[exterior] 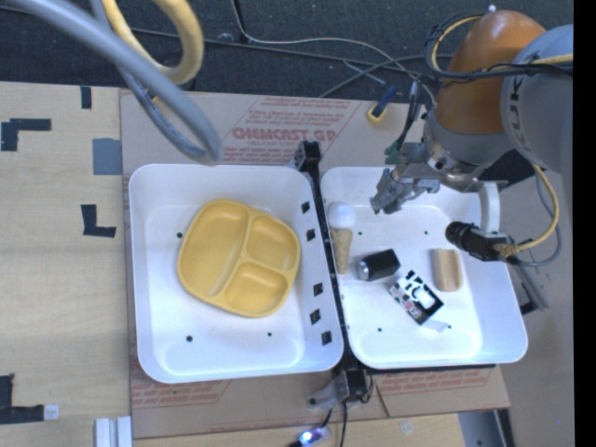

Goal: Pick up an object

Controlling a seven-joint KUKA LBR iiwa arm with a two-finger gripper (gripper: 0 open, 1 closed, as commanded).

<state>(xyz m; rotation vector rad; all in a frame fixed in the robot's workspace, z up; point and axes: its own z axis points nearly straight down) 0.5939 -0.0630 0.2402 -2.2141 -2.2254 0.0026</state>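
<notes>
the hand (391, 196) hangs over the right bin (484, 338) near its 12 o'clock rim, and whether it is open or closed i cannot tell. below it, towards 6 o'clock, lie a small black can (376, 265), a tan block (447, 269) and an ice-cream cone toy (342, 234); a yellow divided plate (239, 257) sits in the left bin (158, 343).

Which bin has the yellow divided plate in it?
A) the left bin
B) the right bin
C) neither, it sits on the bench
A: the yellow divided plate lies inside the left bin, while the right bin holds the smaller items.
</notes>
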